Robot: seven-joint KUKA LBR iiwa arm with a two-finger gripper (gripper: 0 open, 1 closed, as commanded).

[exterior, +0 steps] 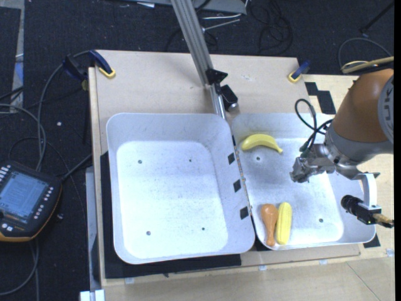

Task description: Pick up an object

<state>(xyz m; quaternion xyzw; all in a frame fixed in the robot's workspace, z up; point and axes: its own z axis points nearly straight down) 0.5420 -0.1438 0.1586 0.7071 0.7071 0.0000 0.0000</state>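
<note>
1. In the right bin (326, 199) we see three obstacles — a banana (261, 143) near the far wall, and a corn cob (284, 222) just beside an orange drumstick (269, 221) at the near wall.
2. Between them lies bare floor, where the gripper (301, 171) hangs.
3. The left bin (125, 168) offers open passage — its shared wall stands between the bins.

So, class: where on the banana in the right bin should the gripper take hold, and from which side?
Probably from above, at the middle of the banana. It lies flat on the right bin floor, arching, with bare floor on both long sides, so fingers closing across its width at mid-arch should fit. The tapered ends give less to grip. The gripper hangs to its right.
</note>
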